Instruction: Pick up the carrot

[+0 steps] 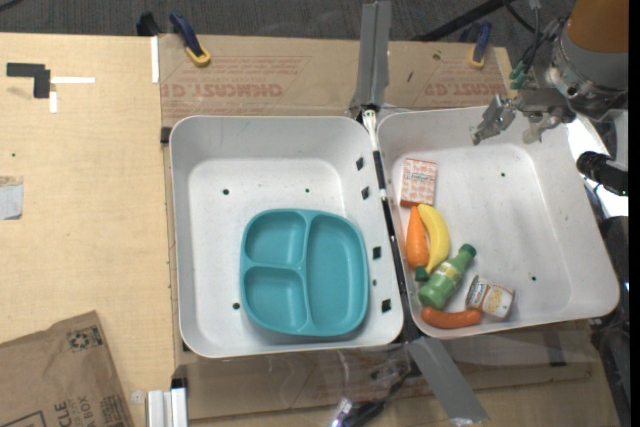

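Cardboard-topped bench (80, 215), right bin (540, 215): carrot (416, 237) wedged at left wall beside banana (435, 231); gripper (497, 122) far right, spread wide, holding nothing.

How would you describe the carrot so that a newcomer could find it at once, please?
Look in the right bin, along its left wall. The carrot lies just below the small red-and-white box, pressed against the yellow banana. It is plain orange and tapered.
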